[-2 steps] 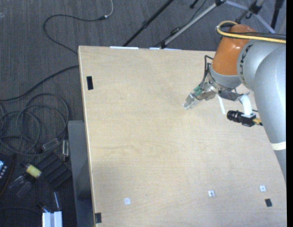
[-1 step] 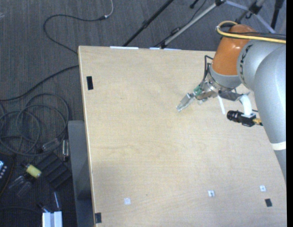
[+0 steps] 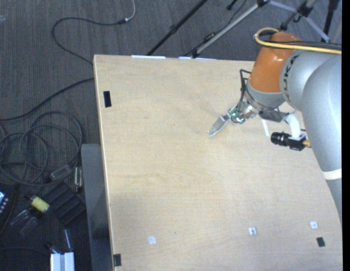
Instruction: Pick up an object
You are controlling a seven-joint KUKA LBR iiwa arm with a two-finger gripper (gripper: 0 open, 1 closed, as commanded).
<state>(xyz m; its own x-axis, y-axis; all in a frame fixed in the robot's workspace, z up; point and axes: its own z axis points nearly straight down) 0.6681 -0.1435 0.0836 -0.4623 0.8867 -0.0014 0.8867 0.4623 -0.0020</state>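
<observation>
Floor: grey carpet all round, and black cables (image 3: 34,145) loop across it on the left.
Far right: thin stand legs (image 3: 259,4) cross the carpet beyond the bench.
Bench: a pale wooden board (image 3: 180,191) takes up the middle, with its far left corner up near the top of the view.
Arm: here it is, reaching in from the right. The big grey body (image 3: 324,106) is on the right side and the orange band (image 3: 268,66) sits just left of it.
Gripper: the gripper (image 3: 217,129) slants down and to the left from the wrist, over the board's far half and right of its middle.
Gripper state: it reads as one thin, pale sliver from here, so I cannot tell whether it is spread or pressed together, and nothing can be made out in its grasp.
Object to pick: I cannot tell where it lies; the wood under the gripper looks bare.
Board marks: a black tab (image 3: 106,99) is near the far left corner, and small white tags (image 3: 252,231) dot the near edge.
Left clutter: a dark panel (image 3: 91,208) stands against the board's left edge, and a small yellow piece (image 3: 39,204) lies among the cables.
</observation>
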